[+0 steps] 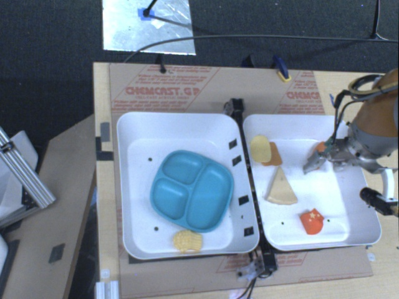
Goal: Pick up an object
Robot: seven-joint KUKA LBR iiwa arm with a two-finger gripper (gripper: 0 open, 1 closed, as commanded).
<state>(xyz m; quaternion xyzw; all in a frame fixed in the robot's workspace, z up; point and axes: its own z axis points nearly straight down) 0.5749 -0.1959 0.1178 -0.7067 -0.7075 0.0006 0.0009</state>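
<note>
Objects for picking lie in the right white shallow plastic bin point(355, 229): a pale yellow wedge that looks like toy cheese point(281, 187) near its middle, a small orange-red lumpy toy point(312, 222) nearer the front wall, and a yellow oval piece resting partly over a flat orange-brown piece point(264, 151) close to the dividing wall. A small orange thing point(320, 146) shows just beside the gripper, too hidden to identify.

The two-finger gripper point(313, 163) is low inside this bin, near its right side, and its dark tips point left toward the wedge but stay apart from it. I think the arm is held so because it reaches in from the right and lines up with the loose pieces. Whether the claw is released or clenched I cannot tell, and nothing is visible between its tips.

The left white shallow plastic bin point(134, 167) holds a blue plastic plate with three compartments point(191, 190), lying flat, and a small yellow knobbly toy point(187, 241) just in front of it.
</note>
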